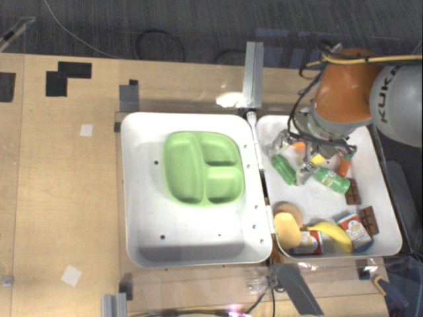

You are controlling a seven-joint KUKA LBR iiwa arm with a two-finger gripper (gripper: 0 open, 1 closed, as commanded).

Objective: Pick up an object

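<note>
Camera view. Two shallow white bins stood side by side on the wooden bench. The left bin held a green divided tray, lying flat near its centre. The arm, grey with an orange band, reached in from the right and hung over the upper part of the right bin. The gripper was low among the objects there; whether it was apart, together or clamped on anything could not be told from this angle.

Just beside the gripper lay a green bottle to its left, tilted, and a second green bottle to its right. A small orange piece lay next to the latter. Two brown chocolate bars lay toward the bin's right wall. At the near end, a banana, a round yellow fruit, a can and a small carton were crowded together, touching.
</note>
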